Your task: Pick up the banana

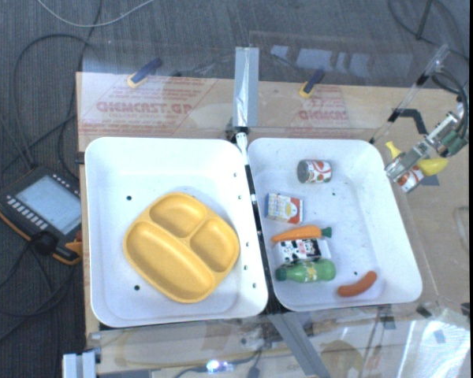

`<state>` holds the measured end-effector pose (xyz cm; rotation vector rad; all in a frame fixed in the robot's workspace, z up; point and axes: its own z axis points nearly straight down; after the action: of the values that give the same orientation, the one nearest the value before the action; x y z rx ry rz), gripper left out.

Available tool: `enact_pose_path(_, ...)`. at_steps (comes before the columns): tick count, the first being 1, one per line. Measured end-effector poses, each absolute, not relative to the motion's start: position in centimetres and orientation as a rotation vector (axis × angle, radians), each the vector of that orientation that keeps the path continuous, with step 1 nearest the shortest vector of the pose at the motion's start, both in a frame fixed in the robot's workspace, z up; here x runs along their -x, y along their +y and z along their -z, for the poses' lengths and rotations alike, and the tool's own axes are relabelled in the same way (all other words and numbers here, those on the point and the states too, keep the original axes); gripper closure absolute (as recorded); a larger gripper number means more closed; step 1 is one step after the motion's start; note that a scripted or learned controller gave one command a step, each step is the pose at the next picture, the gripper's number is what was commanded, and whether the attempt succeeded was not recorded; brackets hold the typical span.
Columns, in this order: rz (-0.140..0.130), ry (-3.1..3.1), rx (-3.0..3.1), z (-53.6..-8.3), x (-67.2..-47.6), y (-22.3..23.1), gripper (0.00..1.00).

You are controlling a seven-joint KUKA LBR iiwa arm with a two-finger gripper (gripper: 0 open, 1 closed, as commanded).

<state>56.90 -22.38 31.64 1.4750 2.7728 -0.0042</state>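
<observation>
1. Two shallow white bins are set side by side on the bench; the left bin [102,290] holds a yellow divided tray [182,246] with three compartments.
2. The right bin [394,235] holds a small can [314,171] with a red and white label at the far side, a small carton [284,207] in red and white, a carrot [299,233], a dark box [303,250] with white patches, a green bottle [305,272] with a yellow label, and a sausage [356,284] near the right corner – no writing on any of them can be read.
3. Reddish print is seen on the board beyond the bins; on the left it looks like "CHEMCAST", though it is blurred.
4. The gripper [410,166] is seen just outside the right bin's far right corner, over the bench.
5. The banana [433,164] – a yellow shape – is seen right beside the gripper, outside both bins; whether it is clamped cannot be told, nor how wide the pincer stands.
6. A handheld pendant [41,207] with a screen lies left of the bench.
</observation>
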Motion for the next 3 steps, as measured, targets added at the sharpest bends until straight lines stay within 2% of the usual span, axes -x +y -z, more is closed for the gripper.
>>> enact_pose_path(1,0.0,2.934,-1.129,-27.6,-55.2,-16.0,1.0)
enact_pose_path(2,0.001,2.896,-1.216,-32.8,-59.0,-19.3,1.0)
enact_pose_path(3,0.001,3.015,-0.889,-15.9,-62.8,-17.9,1.0)
